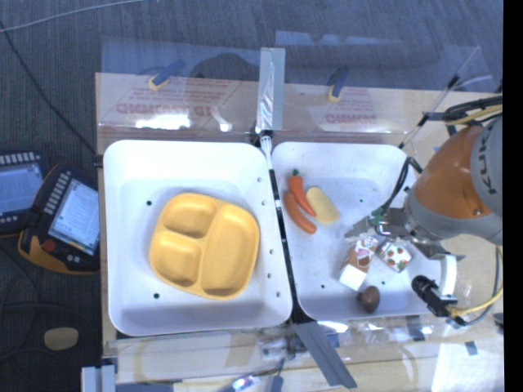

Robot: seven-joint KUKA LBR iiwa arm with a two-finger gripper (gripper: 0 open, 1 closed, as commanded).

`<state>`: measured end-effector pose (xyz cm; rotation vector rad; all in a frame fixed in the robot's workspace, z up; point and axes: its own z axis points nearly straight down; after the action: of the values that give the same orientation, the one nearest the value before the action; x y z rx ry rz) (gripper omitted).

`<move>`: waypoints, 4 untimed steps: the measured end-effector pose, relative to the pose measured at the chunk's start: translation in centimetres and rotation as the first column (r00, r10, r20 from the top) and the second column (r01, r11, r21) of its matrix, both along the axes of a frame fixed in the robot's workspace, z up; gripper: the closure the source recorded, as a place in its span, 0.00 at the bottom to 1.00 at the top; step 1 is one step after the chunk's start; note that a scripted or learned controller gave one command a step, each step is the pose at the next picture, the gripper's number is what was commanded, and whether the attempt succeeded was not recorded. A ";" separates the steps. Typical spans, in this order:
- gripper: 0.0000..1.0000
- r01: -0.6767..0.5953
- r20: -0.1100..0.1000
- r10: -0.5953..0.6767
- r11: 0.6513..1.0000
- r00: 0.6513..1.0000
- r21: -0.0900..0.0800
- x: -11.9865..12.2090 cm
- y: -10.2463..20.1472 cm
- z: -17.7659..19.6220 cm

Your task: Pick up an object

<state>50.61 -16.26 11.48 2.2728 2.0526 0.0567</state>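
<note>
The right bin [343, 166] holds several small things. Two orange carrots [299, 203] lie by its left wall, with a pale yellow oval piece [324, 205] beside them. A brown and white piece [358, 261], a white piece with red spots [396, 256] and a dark brown ball [369, 299] sit near the front right. My gripper [380, 237] reaches in from the right and hangs low, just above the brown and white piece and the spotted one. The wrist hides how it meets them.
The left bin [131, 170] carries a yellow divided plate [204, 244]. A raised wall [278, 235] separates the two bins. The orange band of the arm [449, 182] looms over the right bin's right side. A teach pendant [61, 219] lies on the floor at left.
</note>
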 end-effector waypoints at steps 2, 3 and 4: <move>0.00 0.004 0.000 -0.004 1.000 1.000 0.004 0.1 -0.2 0.0; 0.00 0.023 0.001 -0.023 1.000 1.000 0.004 0.1 0.0 0.0; 0.00 0.033 0.002 -0.033 0.999 0.999 0.006 0.1 0.0 0.0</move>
<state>50.69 -16.29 11.45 2.3085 2.0155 0.0625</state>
